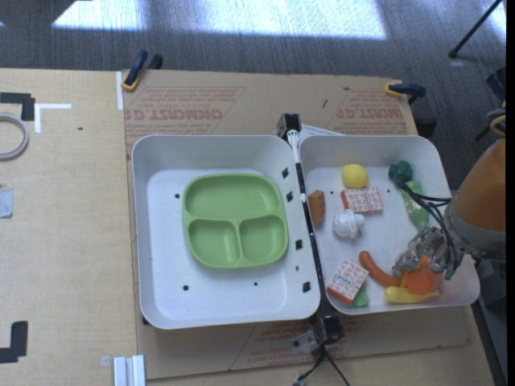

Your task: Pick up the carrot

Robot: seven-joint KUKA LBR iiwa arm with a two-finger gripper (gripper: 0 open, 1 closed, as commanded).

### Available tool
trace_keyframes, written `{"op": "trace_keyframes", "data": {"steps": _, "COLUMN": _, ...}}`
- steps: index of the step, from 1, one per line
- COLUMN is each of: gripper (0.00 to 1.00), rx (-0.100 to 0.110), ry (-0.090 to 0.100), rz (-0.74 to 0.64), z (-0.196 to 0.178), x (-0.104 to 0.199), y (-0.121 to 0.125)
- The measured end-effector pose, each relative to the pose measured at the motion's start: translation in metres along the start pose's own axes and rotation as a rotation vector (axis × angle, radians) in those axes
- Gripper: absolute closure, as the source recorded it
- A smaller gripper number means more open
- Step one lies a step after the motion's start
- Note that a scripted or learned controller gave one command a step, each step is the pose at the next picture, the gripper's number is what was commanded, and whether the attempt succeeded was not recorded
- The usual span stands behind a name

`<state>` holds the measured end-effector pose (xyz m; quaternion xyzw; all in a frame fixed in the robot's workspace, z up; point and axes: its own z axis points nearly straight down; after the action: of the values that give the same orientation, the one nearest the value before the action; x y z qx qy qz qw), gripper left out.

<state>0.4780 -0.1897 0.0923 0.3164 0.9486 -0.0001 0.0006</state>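
We see the pale wooden counter (64,248) covered in the middle by a brown cardboard sheet (241,103), on which two shallow white plastic bins sit side by side. The left bin (157,240) holds a light green three-compartment plate (236,219). The right bin (451,175) holds the small items. The grey arm with its orange band (487,191) comes in from the right, and its pincer (425,256) sits low over the bin's near right corner; we cannot tell whether the pincer is open or closed, since wires and metal parts blur together there.

The long orange carrot (376,268) lies on the bin floor just left of the pincer, slanting toward the near right. Whether it touches the pincer we cannot tell. Beside its right end is a rounder orange piece (418,281), and a yellow banana-like piece (412,295) lies along the near wall. A small printed red-and-white box (348,281) lies left of the carrot, with a bit of green (361,299) at its near edge. Farther back sit a white crumpled lump (348,224), a second printed box (364,200), a yellow lemon (354,175), a small brown block (317,207) and dark green leafy pieces (402,172).
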Motion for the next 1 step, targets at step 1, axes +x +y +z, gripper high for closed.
{"op": "trace_keyframes", "data": {"steps": 1, "gripper": 1.0, "rx": -0.001, "ry": -0.001, "rz": 0.05, "z": -0.0447, "x": -0.0177, "y": 0.0814}}
